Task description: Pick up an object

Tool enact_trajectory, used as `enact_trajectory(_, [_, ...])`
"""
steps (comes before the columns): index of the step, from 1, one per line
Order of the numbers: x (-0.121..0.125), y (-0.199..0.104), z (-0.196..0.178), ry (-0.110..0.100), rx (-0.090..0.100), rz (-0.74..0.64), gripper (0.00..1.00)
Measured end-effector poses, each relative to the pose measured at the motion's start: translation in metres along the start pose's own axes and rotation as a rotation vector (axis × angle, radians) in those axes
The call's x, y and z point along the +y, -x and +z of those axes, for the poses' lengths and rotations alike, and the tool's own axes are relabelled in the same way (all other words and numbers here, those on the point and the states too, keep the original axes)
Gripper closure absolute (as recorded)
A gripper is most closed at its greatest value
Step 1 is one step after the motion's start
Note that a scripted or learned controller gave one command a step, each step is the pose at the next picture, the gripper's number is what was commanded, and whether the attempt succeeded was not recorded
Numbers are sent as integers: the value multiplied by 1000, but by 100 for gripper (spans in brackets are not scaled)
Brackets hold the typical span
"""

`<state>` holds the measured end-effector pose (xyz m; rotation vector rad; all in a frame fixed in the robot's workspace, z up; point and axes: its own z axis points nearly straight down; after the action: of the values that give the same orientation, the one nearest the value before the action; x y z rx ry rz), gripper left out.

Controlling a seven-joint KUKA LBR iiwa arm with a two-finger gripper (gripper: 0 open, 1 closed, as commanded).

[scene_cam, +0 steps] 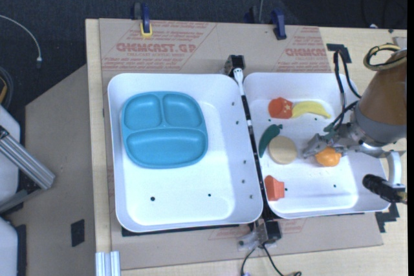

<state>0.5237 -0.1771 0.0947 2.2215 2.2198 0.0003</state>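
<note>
Claw (pixel 321 147) tips blur against the orange fruit (pixel 328 158) (contact unclear).

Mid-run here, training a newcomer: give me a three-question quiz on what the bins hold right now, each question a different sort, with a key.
1. True or false: the blue divided plate lies in the left bin.
2. Which item is nearest the gripper? A) banana B) orange fruit C) red block
3. Fill in: the round beige disc sits just below the ____ vegetable.

Key: 1 true. 2 B, the orange fruit lies right by the gripper in the right bin. 3 green.
</note>
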Motion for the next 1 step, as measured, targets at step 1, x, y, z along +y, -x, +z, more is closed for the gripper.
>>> enact_trajectory(1, [-4, 10, -52, 5, -3, 0, 100])
